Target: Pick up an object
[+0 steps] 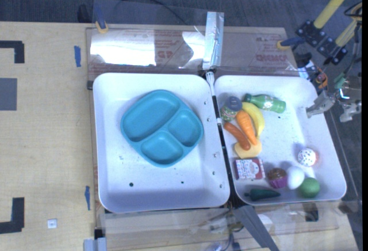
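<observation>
The camera view shows the pickable toys gathered in the right bin (330, 146): a banana (256, 117), two carrots (241, 127), a green bottle (265, 103) and a small can (231, 107) are clustered at its far left, with a yellow wedge (248, 149) and a red packet (249, 169) just nearer. Along the near edge a purple item (276, 177), a white egg (295, 178), a green ball (310, 187) and a dark green vegetable (264, 193) are seen; a speckled ball (307, 156) lies apart. The gripper (330, 100) is seen at the bin's far right rim, nothing visibly held; how far it is open cannot be told. A blue divided plate (162, 126) is set in the left bin (115, 186).
</observation>
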You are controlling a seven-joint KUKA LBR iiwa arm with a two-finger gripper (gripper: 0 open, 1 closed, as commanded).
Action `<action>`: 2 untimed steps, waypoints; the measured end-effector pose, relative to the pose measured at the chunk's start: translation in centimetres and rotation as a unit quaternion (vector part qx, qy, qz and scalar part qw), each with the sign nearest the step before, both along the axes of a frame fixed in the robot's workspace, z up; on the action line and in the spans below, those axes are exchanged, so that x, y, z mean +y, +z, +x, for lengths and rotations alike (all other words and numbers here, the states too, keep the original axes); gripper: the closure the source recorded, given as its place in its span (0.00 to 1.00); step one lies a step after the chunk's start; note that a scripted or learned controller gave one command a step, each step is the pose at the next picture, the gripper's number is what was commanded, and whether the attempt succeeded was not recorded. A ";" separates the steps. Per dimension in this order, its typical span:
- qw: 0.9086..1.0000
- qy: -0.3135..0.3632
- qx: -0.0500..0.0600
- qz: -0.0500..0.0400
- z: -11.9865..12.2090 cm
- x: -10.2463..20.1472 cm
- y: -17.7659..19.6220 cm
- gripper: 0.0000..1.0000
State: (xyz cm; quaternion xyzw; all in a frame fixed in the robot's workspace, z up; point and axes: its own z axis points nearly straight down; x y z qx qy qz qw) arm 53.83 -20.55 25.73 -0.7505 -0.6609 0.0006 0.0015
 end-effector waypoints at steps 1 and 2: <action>1.000 0.029 0.003 0.001 2.4 5.6 -9.2 0.00; 0.998 0.066 -0.013 -0.004 5.8 9.5 -15.2 0.00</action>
